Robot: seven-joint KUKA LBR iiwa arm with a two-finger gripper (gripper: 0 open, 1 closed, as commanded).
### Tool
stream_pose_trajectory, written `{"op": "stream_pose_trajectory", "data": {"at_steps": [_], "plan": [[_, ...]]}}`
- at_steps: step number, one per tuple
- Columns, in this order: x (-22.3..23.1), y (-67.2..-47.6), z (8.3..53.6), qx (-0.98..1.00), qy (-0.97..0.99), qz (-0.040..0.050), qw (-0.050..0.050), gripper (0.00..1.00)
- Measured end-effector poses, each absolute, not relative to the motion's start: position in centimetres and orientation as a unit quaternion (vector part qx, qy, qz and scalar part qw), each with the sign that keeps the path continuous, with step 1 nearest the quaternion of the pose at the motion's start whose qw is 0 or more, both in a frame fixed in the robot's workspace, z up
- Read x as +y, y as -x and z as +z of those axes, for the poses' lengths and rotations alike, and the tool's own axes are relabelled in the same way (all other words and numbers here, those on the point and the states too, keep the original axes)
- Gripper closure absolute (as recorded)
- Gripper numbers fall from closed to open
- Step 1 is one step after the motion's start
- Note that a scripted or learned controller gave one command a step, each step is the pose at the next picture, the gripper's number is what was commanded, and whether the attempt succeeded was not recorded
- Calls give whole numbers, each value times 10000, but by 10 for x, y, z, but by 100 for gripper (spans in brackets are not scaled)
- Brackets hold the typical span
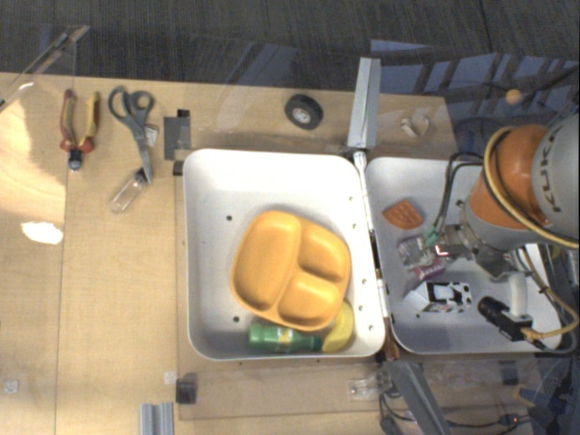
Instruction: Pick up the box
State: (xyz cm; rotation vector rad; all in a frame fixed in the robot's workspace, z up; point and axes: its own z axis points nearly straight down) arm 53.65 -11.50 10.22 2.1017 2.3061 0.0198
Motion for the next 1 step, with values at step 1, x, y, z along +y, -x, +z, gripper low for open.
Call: {"op": "stream_pose_trajectory", "data": {"at_steps": [1], "plan": [[-23, -528, 234, 7509, -6604, 27, 29, 100]]}}
